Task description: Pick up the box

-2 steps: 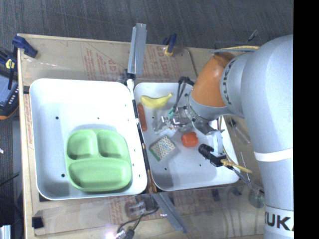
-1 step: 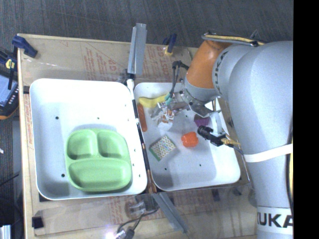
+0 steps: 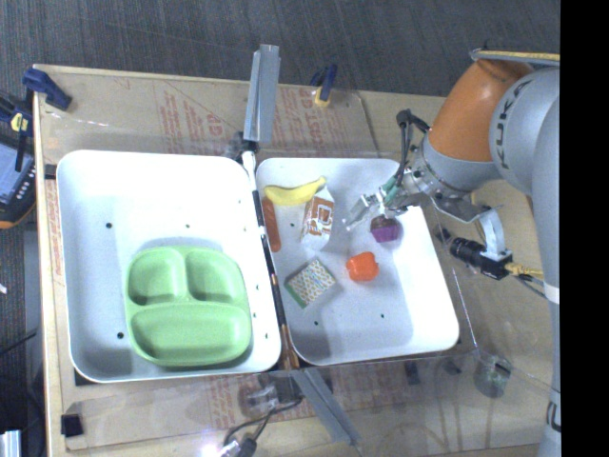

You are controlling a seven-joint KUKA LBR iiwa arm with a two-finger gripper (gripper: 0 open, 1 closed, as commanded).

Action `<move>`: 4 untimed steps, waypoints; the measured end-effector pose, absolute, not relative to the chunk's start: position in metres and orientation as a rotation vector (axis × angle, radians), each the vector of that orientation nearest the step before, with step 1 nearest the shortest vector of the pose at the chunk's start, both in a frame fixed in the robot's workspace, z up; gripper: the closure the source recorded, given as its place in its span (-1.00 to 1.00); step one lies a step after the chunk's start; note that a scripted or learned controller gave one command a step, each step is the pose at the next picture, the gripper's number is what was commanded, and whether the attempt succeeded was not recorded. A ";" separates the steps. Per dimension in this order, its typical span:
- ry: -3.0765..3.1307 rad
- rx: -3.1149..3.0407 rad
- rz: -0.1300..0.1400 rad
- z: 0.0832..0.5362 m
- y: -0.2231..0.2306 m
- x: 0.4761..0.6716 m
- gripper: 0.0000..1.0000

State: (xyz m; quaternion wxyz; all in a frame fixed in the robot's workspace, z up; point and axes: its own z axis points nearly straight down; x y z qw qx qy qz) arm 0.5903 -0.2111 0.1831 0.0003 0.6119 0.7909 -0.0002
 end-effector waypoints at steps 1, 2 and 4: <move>2.555 1.830 -0.001 0.211 -0.210 0.538 -1.00; 2.497 1.894 0.005 0.097 -0.155 0.533 -1.00; 2.569 1.814 -0.001 0.138 -0.189 0.570 -1.00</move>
